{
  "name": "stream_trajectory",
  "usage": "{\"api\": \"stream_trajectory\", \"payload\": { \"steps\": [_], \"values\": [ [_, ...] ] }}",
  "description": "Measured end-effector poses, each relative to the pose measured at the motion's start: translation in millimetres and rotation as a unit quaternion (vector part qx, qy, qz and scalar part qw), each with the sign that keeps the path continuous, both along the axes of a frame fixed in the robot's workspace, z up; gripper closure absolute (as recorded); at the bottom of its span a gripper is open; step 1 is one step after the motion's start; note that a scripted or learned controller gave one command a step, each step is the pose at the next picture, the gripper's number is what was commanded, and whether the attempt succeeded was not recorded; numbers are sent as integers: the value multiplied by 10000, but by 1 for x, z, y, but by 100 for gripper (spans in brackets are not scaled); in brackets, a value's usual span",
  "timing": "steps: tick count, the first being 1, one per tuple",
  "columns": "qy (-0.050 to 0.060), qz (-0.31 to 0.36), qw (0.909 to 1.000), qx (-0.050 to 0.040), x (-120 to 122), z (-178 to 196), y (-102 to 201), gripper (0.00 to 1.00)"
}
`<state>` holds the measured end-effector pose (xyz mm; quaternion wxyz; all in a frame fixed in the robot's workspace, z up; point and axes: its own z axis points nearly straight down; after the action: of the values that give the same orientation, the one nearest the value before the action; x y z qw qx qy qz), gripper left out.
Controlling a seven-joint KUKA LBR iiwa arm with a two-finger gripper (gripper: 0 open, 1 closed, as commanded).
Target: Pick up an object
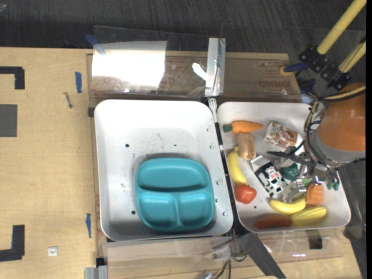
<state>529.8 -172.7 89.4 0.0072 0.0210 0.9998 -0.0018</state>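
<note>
The arm (343, 127) is cut off by the right edge and hides part of the right bin (343, 214); small items beneath it blur together.

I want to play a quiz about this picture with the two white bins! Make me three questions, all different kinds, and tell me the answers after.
1. True or false: the teal tray lies in the right bin.
2. Which sits nearest the right bin's far edge? A) carrot B) tomato C) yellow lemon
3. Fill in: the arm's band above the wrist is ____.

Key:
1. False; it lies in the left bin.
2. A
3. orange
</note>
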Motion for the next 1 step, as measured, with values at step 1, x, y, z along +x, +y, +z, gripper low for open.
{"api": "stream_trajectory", "payload": {
  "steps": [1],
  "values": [
    [19,418,9991,-1,-15,-2,-42,0]
  ]
}}
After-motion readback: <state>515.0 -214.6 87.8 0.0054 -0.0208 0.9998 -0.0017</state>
